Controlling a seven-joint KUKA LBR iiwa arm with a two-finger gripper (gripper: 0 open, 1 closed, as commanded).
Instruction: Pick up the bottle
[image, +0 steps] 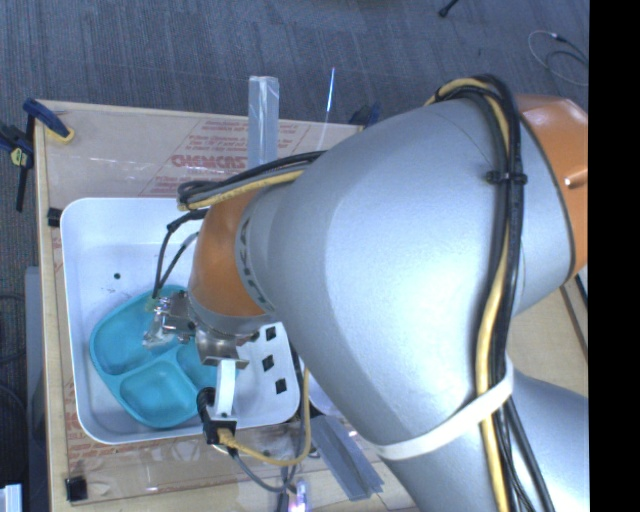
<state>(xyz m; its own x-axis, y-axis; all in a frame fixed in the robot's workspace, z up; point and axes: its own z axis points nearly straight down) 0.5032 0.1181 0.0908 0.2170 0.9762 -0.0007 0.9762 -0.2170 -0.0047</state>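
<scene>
My grey arm reaches in from the right and covers most of the view. Its orange wrist band hangs low over the left white bin. Below the band, the gripper is a white block with black marks at the bin's near right corner, seen from above. A teal divided plate lies in the near part of this bin, partly under the wrist. A small metal fitting on the wrist sits over the plate's upper edge.
Cables loop from the wrist past the bin's front rim. A clear upright post stands behind the bin on the wooden bench. A blue clamp grips the bench's far left corner.
</scene>
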